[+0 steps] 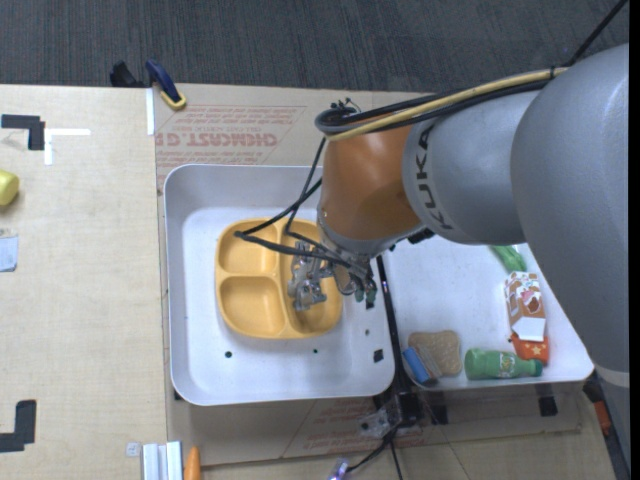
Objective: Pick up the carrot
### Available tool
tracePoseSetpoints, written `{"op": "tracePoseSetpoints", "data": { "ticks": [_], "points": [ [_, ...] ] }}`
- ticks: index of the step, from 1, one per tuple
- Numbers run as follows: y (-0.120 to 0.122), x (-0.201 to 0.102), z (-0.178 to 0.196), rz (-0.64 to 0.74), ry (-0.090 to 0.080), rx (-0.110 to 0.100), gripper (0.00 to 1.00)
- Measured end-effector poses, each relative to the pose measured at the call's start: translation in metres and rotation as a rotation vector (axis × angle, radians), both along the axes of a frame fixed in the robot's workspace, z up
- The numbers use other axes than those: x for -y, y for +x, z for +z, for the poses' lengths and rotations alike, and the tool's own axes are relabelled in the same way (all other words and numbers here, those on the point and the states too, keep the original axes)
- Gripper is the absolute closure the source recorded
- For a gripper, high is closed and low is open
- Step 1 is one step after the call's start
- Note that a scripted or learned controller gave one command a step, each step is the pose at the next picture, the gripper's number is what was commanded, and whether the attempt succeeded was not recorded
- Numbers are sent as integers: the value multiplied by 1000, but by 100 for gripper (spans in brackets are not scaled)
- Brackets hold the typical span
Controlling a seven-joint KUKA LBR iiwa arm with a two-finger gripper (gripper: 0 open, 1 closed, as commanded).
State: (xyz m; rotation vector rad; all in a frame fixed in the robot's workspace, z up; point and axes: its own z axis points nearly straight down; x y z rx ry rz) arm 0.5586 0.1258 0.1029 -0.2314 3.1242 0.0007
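At the far left the bench (80,268) is carrying a small yellow lump (6,188) at its very edge, well apart from both bins and playing no part in the job. Next, the left bin (200,368) is holding a yellow tray (250,308) with several compartments, lying flat near the middle of the bin floor. The gripper (310,288) is hanging low over the tray's right side, pointing down at the compartment there; whether it is apart or together I cannot tell, since cables and the wrist are crowding it, and nothing is showing in its grasp. The arm (480,168) is reaching in from the right and leaning across the wall between the bins, which is why its orange band is covering the left bin's upper right corner and much of the right bin (450,268). In that right bin a brown pad (436,349) is lying near the front, with a green bottle (500,365) on its side just beside it. Further right, what I am taking for the carrot (526,320) is lying along the bin's right side: an orange-red body with white patches and a green end (508,258) pointing away under the arm, though it is too small to name surely. If so, the gripper is working over the wrong bin, and the pick is not yet begun; the next move is calling for a lift clear of the wall and a shift rightward.
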Motion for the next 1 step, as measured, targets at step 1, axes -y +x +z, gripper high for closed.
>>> {"op": "tracePoseSetpoints", "data": {
  "ticks": [1],
  "points": [
    [1, 0, 10, 0, 1, 4, 100]
  ]
}}
